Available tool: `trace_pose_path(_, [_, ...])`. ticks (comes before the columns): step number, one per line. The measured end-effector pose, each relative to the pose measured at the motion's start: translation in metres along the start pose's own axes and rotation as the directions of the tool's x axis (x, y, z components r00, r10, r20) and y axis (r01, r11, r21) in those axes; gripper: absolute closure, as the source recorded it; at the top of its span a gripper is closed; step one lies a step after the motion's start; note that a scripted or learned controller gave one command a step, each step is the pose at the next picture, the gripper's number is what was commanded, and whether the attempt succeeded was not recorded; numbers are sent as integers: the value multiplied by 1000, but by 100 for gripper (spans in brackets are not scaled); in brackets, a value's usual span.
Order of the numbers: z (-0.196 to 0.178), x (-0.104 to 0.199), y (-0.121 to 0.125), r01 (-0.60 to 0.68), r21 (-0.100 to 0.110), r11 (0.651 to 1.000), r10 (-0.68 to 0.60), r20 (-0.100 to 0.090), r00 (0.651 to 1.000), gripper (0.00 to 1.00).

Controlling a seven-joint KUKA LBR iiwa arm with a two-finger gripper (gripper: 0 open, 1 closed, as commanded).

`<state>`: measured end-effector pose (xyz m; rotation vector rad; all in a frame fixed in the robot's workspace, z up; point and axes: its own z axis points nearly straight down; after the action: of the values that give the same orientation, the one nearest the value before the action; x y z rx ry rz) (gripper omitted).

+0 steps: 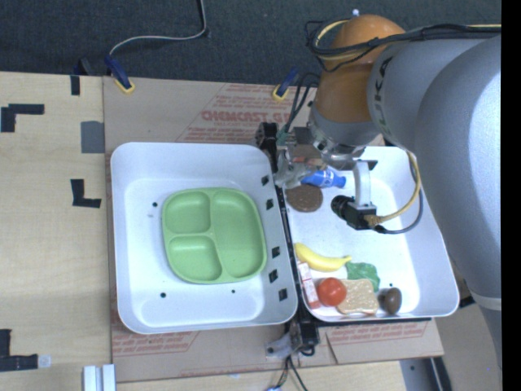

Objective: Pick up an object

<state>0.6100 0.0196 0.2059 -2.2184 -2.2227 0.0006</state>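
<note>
1. The round, flat brown cookie-like disc (305,198) looks light and stiff; being thin, it likely needs pinching across its edges.
2. It is dark brown, smooth-rimmed and lies flat.
3. It sits in the right white bin (423,243), near the upper left corner, just beside a blue object (330,177).
4. The gripper (299,163) hangs just above the disc; I cannot tell its state.
5. A yellow plastic banana (321,259) and red tomato (331,290) lie nearer the bin's front.

Dark carpet (98,15) w/ a cable (175,35) up top — cardboard sheet (236,116) over light wood bench (41,218).
</note>
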Motion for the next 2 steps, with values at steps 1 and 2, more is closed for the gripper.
trace_pose_path(1, [22,-83,-13,-3,1,1000,3,2,1000,100])
trace_pose_path(2, [22,-82,-13,-2,0,1000,2,2,1000,0])
